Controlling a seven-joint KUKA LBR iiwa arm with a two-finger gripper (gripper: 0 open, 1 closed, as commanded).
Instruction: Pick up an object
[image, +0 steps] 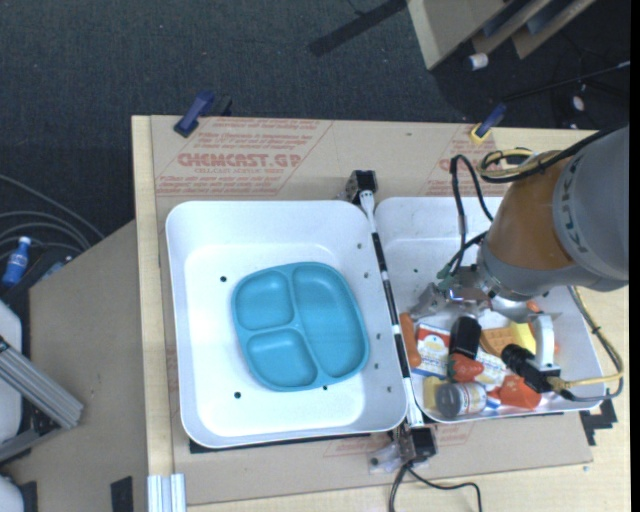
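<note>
Brown board carries two bins; right of the blue tray (298, 325), the arm's gripper (462, 297) hangs low over clutter (470, 365) for picking; finger state unclear.

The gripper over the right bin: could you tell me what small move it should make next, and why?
Probably a short straight descent. The gripper sits low over the right bin, at the upper edge of the heap of objects crowded toward that bin's near end, and nothing shows between its fingers. The blue divided tray lies alone in the left bin, well away, so the heap is the nearer target.
</note>
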